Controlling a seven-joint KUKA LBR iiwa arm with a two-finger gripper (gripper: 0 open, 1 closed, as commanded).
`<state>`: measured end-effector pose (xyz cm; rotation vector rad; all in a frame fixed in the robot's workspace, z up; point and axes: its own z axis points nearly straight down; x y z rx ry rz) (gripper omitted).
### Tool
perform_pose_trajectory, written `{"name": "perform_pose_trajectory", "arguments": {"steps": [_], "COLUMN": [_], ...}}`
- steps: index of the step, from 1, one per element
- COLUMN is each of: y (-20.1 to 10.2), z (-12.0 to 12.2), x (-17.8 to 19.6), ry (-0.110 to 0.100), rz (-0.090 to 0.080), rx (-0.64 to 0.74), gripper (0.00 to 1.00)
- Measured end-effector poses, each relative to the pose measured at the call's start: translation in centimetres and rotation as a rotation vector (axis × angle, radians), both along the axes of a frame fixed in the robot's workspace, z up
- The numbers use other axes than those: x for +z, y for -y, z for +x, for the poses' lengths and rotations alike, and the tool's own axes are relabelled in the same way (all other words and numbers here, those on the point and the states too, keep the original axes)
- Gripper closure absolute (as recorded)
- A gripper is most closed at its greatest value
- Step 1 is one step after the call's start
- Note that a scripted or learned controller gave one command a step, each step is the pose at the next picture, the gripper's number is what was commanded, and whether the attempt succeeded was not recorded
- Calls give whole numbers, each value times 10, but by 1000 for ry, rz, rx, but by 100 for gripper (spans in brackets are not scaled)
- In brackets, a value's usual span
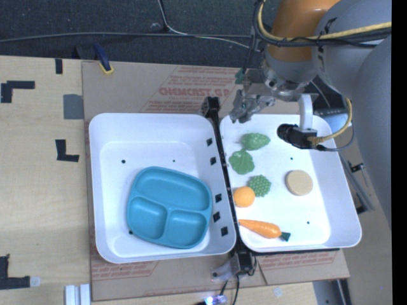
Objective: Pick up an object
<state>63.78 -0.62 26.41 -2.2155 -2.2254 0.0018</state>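
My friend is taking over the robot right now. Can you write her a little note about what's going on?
Gripper: hovering over the top edge of the right bin, nothing seen between its fingers.
In the right bin: two leafy greens, a broccoli, an orange ball, a tan disc, a carrot.
Left bin: a blue divided tray.
Done: nothing picked yet.
Left: grab one object and lift it.

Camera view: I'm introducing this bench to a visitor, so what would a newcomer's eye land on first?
Probably the grey arm's orange band, large at the top right, with the gripper hanging over the far edge of the right bin. Next, the blue divided plate lying alone in the left bin. Then the toy food in the right bin: a carrot, an orange ball, green pieces and a tan disc.
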Motion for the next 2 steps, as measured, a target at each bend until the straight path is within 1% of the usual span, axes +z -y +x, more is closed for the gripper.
{"name": "perform_pose_trajectory", "arguments": {"steps": [1,2], "y": [-47,-109], "z": [-7,-13], "x": [-21,-30], "ry": [-2,-1], "rz": [-1,0], "rx": [0,1], "gripper": [100,100]}}
